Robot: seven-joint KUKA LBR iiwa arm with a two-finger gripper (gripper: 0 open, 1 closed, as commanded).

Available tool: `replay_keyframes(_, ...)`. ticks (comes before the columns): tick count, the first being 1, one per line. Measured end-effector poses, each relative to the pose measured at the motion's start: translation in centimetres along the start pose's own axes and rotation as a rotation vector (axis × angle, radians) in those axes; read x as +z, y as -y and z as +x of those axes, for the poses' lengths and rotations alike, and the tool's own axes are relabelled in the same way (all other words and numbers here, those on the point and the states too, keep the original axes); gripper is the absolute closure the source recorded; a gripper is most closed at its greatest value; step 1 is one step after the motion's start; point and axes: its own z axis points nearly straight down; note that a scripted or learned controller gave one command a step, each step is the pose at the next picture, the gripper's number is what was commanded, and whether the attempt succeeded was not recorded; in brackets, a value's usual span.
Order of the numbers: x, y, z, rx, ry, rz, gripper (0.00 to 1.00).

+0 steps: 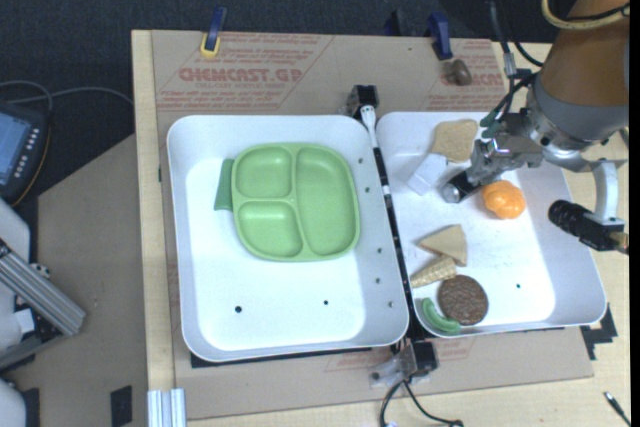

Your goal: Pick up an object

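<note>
My gripper (462, 185) hangs low over the right bin (560, 300), reaching in from the right. Its tip is just left of an orange ball (505, 201) and right of a small white piece (425, 177). A tan bread slice (454, 139) lies behind it. Nearer the front are a tan triangular wedge (446, 241), a cone-shaped piece (431, 271), a round brown patty (463, 299) and a curved green piece (436, 318). Nothing is visibly lifted off the bin floor.
The left bin (200, 295) holds a green divided plate (296, 200). A black divider rail (384, 205) runs between the bins. The arm's grey body (585, 65) looms over the right bin's far right corner. Clamps sit at the board's back edge.
</note>
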Motion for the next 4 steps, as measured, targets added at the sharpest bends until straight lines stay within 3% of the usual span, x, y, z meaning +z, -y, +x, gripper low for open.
replay_keyframes(2,0.1,0.3,12.4,-0.001,-0.002,0.004,1.00)
replay_keyframes(4,0.6,0.4,13.0,0.006,0.000,0.005,1.00)
